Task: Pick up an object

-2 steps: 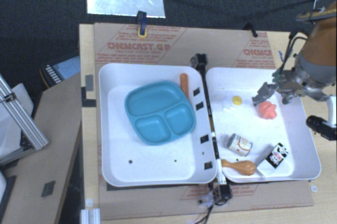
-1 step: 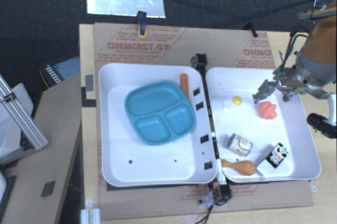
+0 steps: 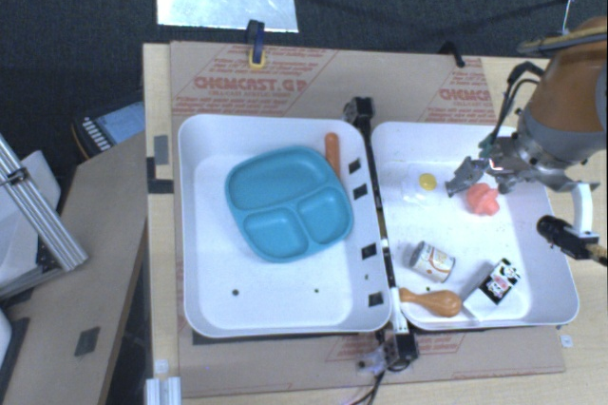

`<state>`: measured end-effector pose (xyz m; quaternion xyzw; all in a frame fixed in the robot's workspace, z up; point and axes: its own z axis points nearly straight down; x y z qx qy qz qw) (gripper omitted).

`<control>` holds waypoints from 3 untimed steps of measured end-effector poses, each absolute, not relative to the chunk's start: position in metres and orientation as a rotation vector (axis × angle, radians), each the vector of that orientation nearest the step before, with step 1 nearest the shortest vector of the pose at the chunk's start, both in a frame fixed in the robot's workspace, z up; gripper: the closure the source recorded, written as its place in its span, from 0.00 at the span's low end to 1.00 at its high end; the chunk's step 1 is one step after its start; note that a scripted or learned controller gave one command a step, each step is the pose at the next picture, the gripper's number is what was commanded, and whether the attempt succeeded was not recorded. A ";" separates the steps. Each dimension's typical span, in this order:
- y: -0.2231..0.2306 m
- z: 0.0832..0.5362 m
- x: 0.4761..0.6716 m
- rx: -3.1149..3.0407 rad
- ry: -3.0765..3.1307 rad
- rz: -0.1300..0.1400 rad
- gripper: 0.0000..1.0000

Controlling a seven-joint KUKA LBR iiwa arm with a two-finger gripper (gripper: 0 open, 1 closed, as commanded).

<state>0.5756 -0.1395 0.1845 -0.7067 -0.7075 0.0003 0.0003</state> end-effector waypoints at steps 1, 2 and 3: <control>-0.131 0.139 0.576 -2.218 -2.222 0.001 0.00; -0.130 0.088 0.577 -2.220 -2.222 0.000 0.00; -0.131 0.100 0.578 -2.223 -2.224 -0.002 1.00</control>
